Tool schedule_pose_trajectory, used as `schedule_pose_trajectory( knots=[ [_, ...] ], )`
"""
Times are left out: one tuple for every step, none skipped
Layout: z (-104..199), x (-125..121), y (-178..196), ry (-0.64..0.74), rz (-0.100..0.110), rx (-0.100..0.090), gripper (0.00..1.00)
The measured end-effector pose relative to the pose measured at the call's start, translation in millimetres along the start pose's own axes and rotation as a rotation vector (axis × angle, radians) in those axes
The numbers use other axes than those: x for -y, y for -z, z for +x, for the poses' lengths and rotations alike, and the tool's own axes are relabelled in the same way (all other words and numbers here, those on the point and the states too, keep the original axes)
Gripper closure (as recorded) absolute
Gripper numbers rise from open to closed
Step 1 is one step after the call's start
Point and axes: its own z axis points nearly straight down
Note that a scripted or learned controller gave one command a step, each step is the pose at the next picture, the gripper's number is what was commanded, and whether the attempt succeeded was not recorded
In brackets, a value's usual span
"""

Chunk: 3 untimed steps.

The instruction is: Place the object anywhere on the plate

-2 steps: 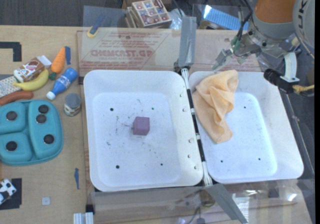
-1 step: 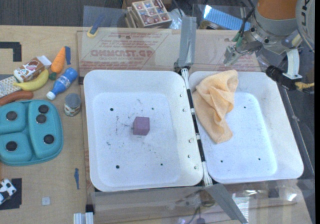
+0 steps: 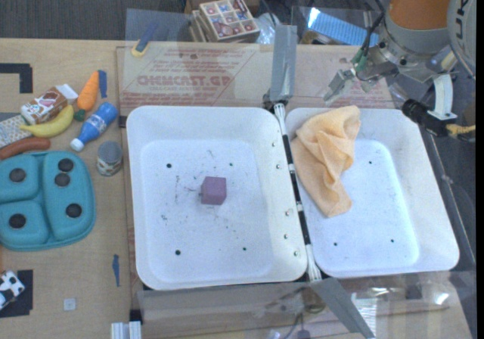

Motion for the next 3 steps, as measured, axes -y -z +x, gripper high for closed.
schedule_pose_trajectory(
  knots=[
    [-1.4,-1.5,11.3,0.001,-0.006,0.004,1.00],
    [-1.3,-1.5,11.3,0.001,-0.006,0.004,0.00],
    [-2.8,-3.1,22.9,0.002,-0.013,0.009,1.00]
  ],
)
